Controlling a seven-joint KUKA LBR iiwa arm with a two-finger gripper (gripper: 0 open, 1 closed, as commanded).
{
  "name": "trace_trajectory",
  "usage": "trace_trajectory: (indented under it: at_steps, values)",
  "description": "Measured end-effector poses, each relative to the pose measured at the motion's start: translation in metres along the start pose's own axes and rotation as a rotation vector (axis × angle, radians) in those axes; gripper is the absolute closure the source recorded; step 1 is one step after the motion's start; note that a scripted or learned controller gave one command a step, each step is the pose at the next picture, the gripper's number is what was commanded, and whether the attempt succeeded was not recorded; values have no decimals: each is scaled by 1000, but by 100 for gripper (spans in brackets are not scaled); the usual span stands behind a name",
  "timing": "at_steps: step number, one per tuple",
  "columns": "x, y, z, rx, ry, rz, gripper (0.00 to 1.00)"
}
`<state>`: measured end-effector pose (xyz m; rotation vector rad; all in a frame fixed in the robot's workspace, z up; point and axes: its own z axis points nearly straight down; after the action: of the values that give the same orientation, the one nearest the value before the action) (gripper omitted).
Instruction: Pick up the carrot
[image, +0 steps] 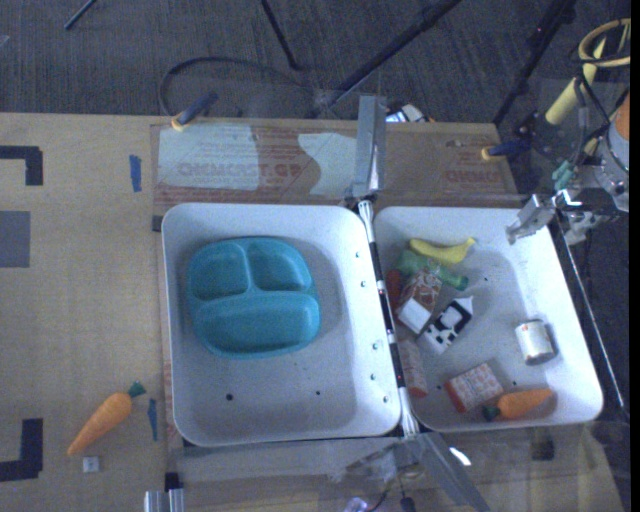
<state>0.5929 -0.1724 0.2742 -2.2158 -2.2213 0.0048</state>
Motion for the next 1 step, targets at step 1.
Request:
trace_trajectory:
  at_steps: [1]
  values:
    - [-48, -82, -23, -1, 1, -243, 0]
